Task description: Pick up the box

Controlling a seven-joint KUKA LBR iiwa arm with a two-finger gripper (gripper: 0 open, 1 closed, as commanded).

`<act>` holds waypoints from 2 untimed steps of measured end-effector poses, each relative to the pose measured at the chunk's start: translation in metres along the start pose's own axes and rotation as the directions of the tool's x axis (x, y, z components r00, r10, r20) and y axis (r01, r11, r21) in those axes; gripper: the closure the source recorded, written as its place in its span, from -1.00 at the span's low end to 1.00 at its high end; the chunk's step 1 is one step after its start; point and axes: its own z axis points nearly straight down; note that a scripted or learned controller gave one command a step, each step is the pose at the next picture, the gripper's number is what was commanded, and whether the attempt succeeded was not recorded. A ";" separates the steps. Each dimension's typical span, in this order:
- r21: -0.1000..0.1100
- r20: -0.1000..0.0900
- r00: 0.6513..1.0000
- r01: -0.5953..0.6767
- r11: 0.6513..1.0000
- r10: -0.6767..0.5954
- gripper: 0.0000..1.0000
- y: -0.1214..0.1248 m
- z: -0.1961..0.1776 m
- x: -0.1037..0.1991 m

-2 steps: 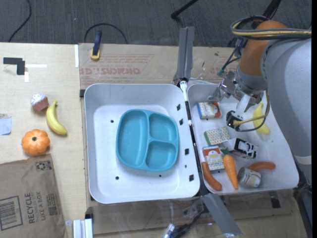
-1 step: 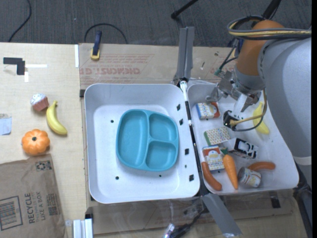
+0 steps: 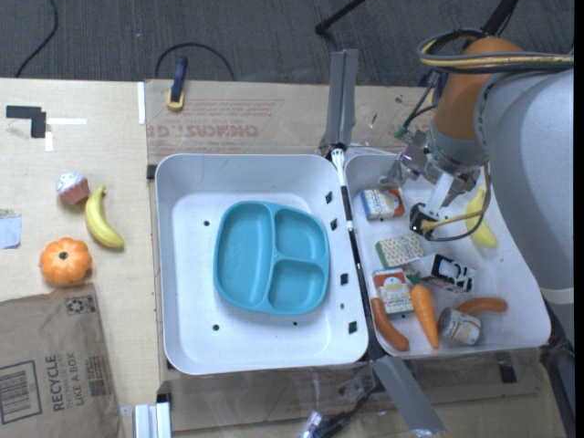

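Can't judge the gripper's (image 3: 409, 176) opening from here. Hanging low over the right bin's (image 3: 513, 274) far end. Spotting the box (image 3: 379, 203) just left of it, lying flat, close beside. Further out: patterned packet (image 3: 400, 249), carrot (image 3: 422, 310), can (image 3: 459, 327).

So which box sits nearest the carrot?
The red-and-white box, right beside the carrot; the patterned box and blue box lie further up the bin.
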 end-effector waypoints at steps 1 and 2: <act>0.001 -0.003 1.000 0.023 1.000 -0.023 -1.00 0.002 0.000 -0.002; 0.007 0.000 0.967 0.253 0.967 -0.253 -1.00 -0.012 -0.095 0.017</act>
